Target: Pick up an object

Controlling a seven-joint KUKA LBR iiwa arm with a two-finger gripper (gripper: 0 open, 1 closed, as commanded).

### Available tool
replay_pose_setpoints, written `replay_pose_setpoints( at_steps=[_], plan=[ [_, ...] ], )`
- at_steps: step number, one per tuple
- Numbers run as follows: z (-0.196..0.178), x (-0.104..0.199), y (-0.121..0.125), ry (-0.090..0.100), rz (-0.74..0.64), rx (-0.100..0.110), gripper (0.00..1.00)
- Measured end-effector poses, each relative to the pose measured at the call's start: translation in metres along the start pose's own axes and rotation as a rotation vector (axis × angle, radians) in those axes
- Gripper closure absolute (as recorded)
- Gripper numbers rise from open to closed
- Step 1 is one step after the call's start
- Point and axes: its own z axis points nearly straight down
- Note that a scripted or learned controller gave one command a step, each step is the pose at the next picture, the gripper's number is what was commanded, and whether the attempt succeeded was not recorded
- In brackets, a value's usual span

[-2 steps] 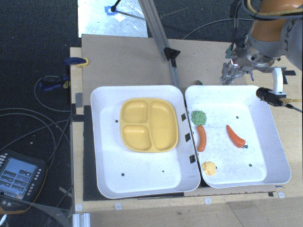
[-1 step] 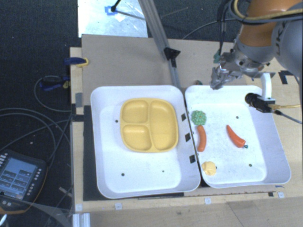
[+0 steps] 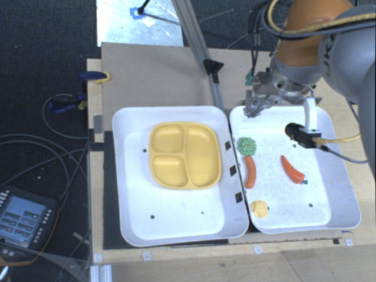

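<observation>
Grey arm [image 3: 351,57], orange band, yellow cable looped above it.

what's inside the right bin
The right bin holds a green broccoli piece, two orange sausage-like pieces and a small yellow item. The arm covers its far edge.

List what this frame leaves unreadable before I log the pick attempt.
- Gripper, camera view: its fingers merge into a dark blur at the right bin's far rim.
- Small yellow item: too small to identify.
- Arm: cut off by the top and right edges.
- Handheld screen, lower left: readout too small, cut by the left edge.
</observation>
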Motion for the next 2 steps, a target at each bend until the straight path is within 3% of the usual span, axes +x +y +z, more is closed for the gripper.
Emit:
replay_pose_setpoints(
  at_steps=[2],
  plan=[
    [0.003,0.104,-0.049,0.001,-0.001,0.001,1.00]
  ],
)
